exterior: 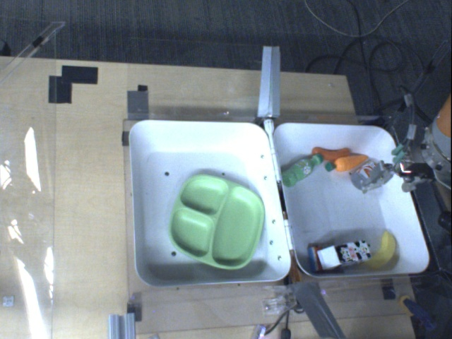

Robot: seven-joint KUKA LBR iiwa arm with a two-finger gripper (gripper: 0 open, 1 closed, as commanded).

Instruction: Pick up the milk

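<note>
While the arm reaches in from the right edge of the view, its hand hangs over the upper right part of the right bin, just beside a crumpled silvery-grey thing that lies at its tip; whether the hand is spread or closed cannot be told at this blur, and nothing can be seen gripped in it. The milk, a small carton with a black-and-white cow pattern and a red and blue end, lies on its side along the near wall of the right bin, well apart from the hand. A yellow banana lies touching the carton's right end, curled into the bin's near right corner. Near the far wall of the same bin a green bottle lies tilted with its base against the divider between the bins, and an orange carrot lies just right of it (the two appear to touch at the bottle's cap). The left bin holds a light green divided plate, tilted slightly, resting near the bin's middle. Both bins sit on a pale wooden surface, with black cables trailing across the dark floor beyond it.
</note>
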